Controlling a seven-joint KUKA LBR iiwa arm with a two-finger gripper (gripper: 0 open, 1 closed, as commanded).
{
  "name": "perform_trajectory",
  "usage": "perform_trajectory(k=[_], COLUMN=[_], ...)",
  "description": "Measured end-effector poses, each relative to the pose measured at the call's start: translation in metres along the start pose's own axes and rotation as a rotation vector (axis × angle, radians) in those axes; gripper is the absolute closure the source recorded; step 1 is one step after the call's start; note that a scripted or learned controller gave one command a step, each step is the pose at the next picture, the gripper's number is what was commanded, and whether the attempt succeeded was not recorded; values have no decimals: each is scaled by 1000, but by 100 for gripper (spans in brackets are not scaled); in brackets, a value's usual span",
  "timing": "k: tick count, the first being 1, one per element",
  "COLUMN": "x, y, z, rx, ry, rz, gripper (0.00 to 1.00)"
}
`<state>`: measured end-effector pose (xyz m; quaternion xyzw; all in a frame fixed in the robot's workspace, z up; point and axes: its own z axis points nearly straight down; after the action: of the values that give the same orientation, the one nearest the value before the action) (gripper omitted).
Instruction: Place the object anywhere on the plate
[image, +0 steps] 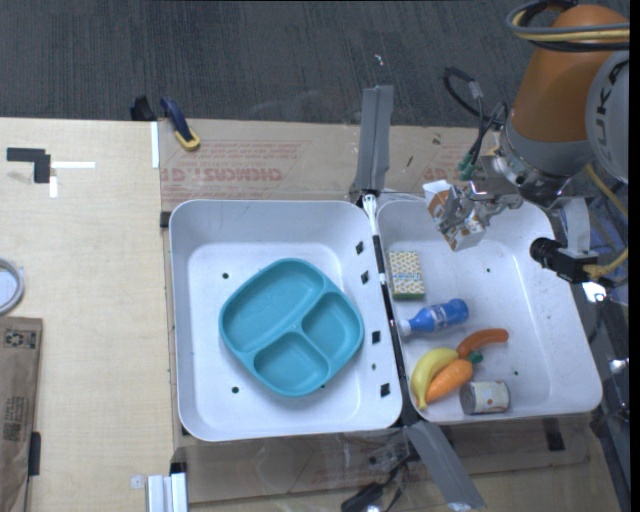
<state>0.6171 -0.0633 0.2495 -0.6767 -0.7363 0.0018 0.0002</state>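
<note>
while the tool (462, 218) grips a small boxy object (458, 232), the smooth three-compartment teal plate (290, 326) sits apart.

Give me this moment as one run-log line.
gripper: over right bin's far end, small item between fingers | plate: left bin, bare | right bin: sponge, bottle, banana, carrot, can

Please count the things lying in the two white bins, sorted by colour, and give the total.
Blue: 2, plate and bottle
Yellow: 1, banana
Orange: 2, carrot and pepper
Grey: 1, can
Speckled green-white: 1, sponge
Total: 7
</note>
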Motion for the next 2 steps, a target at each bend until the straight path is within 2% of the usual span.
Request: perform_trajectory(k=[1,2], x=[73,132], y=[-43,-64], z=[39,59], rx=[1,1], ry=[1,1], rz=[-196,-209], gripper=[100,100])
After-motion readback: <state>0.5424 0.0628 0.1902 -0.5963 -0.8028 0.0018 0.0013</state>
